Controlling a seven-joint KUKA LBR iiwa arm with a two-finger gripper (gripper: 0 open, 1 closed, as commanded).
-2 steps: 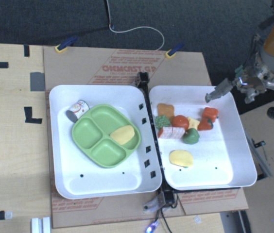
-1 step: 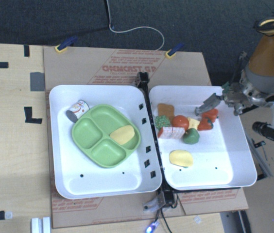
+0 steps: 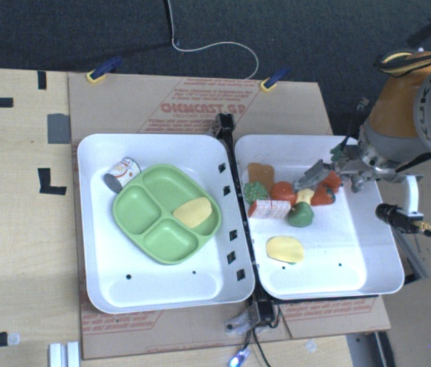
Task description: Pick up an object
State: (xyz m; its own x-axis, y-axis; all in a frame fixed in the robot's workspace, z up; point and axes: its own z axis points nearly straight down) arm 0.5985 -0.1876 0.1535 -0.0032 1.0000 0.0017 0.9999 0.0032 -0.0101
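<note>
Yellow piece (image 3: 284, 248) nearest, loose in right bin (image 3: 353, 270). Gripper (image 3: 312, 177) low over toy-food cluster (image 3: 286, 198) mid-bin; jaws' state unclear, nothing seen held. Approach step. Next: centre on one piece, close, lift.

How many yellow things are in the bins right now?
2: yellow piece in the green tray's compartment, left bin; yellow piece loose in right bin. Others may hide within the toy cluster.

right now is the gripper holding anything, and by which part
It cannot be told. The gripper sits low over the heap of toy food in the right bin, but no item shows clearly between its fingers.
</note>
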